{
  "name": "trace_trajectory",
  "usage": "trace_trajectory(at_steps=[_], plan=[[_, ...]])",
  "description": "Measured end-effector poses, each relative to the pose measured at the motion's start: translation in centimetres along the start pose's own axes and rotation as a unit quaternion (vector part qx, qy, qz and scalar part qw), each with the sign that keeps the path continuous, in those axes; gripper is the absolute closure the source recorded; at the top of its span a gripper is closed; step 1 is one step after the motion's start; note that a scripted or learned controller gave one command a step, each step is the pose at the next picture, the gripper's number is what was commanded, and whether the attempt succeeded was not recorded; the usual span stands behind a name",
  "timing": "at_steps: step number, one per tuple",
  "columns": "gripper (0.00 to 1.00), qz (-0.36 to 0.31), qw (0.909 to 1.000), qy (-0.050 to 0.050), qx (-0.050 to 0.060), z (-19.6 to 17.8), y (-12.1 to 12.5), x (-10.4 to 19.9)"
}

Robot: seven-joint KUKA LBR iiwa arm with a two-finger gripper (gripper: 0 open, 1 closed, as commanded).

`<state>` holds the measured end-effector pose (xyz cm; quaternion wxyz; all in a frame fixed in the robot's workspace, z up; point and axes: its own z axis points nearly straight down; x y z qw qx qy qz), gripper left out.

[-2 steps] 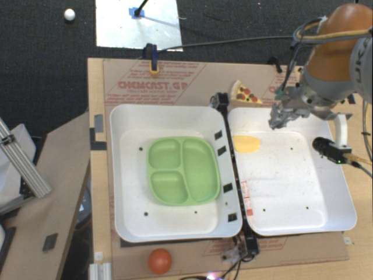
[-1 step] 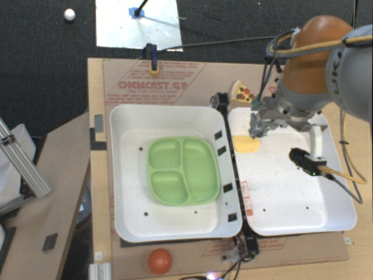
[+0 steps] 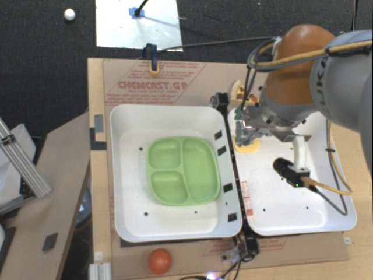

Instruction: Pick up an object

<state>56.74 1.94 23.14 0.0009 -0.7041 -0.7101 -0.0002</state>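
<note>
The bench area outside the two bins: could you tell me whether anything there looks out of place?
Yes. An orange ball lies on the bench in front of the left bin, outside both bins. A small white ball sits far back on the dark surface.

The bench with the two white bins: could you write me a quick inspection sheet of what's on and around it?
Surface: cardboard-covered bench bearing a left white bin and a right white bin.
Job's things: pale yellow flat object in the right bin, under the gripper.
Clutter: green three-compartment plastic tray in the left bin; orange ball on the bench's front edge.
Grippers: gripper low over the yellow object.
Cables: yellow cable across the right bin.
Surroundings: small white ball on dark floor.
</note>
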Motion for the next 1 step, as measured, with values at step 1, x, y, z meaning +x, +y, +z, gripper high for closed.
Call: trace_trajectory(at_steps=[1], plan=[[1.00, -0.001, 1.0000, 0.000, -0.001, -0.81, -1.56, 5.32]])
